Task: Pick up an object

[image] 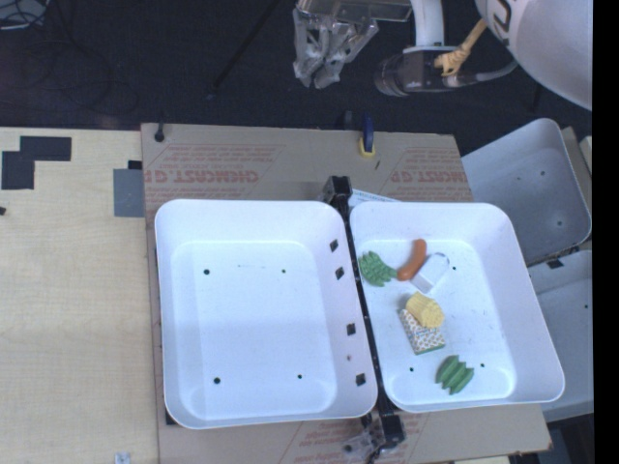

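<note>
at top edge, hand cropped; fingers indistinct

Cardboard sheet under both bins; blue-yellow clamp at its far edge; grey plate at right; wooden bench at left.
</note>
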Motion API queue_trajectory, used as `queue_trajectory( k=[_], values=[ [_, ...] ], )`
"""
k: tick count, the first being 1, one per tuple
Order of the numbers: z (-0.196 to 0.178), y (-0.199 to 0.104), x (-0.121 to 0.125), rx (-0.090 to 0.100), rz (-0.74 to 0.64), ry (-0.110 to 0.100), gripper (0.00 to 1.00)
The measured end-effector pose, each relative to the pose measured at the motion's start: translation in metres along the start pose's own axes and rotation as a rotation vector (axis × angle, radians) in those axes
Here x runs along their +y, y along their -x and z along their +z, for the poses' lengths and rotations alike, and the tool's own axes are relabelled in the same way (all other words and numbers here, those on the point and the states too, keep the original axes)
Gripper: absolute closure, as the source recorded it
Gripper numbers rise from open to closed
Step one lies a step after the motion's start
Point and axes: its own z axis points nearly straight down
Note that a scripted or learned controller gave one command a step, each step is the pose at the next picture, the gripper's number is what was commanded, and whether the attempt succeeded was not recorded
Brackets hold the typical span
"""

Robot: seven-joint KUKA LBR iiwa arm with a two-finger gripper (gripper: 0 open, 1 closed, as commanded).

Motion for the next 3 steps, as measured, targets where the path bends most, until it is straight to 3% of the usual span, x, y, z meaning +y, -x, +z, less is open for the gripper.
queue_trajectory(
  k=[1,3],
  values=[
    [-0.003,0.024,-0.09,-0.001,0.006,-0.001,1.0],
    [-0.019,0.021,-0.087,-0.005,-0.003,-0.008,1.0]
  ],
)
